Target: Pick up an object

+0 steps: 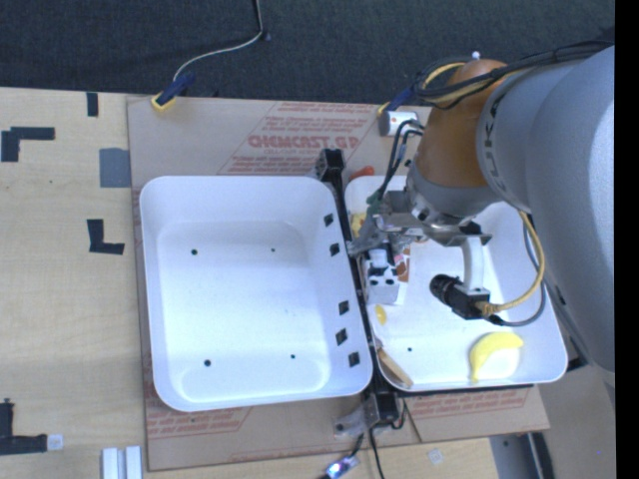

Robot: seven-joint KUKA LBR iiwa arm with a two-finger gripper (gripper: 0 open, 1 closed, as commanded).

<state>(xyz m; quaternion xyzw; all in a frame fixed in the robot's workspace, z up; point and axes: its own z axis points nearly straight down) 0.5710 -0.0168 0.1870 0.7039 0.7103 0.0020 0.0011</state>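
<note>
My gripper (382,275) hangs low over the left side of the right bin (539,367), close to the wall it shares with the left bin. A small red-orange object (402,265) shows right beside the gripper; I cannot tell whether it is touched. A yellow banana-shaped object (495,354) lies at the front right of the bin. Just below the gripper sits a small yellow piece (380,314). A tan wooden object (392,369) rests at the bin's front left corner.
The left bin (160,267) stands beside the right one, with black clips (344,307) along the shared wall. The grey arm with its orange band (454,138) covers the back of the right bin. A black cable plug (454,295) hangs over the bin's middle.
</note>
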